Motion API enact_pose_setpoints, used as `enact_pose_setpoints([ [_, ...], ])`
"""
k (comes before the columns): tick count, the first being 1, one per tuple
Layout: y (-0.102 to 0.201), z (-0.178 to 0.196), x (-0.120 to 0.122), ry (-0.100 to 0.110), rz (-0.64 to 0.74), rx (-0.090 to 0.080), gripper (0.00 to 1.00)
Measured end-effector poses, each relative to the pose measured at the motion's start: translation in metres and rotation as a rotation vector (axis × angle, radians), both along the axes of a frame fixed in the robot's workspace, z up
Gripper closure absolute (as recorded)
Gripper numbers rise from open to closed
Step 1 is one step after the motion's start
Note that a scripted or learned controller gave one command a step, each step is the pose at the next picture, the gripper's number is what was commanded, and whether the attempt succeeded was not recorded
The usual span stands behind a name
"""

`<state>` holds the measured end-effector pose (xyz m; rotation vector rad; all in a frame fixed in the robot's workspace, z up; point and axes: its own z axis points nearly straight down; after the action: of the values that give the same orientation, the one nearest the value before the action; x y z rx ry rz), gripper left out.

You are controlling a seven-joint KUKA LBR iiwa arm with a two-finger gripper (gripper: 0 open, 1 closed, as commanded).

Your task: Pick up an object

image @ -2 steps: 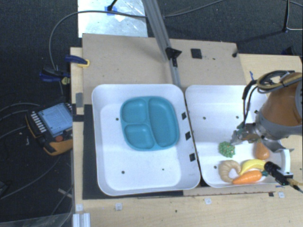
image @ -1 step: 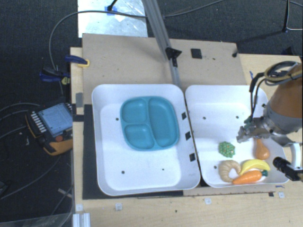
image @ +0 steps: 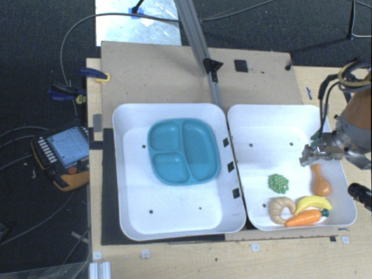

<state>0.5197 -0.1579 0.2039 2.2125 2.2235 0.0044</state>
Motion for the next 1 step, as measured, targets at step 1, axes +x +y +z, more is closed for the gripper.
enact_pose_setpoints([
  [1,0.0491,0.0138,0.0138,0.002,0.003,0.002,1.0],
])
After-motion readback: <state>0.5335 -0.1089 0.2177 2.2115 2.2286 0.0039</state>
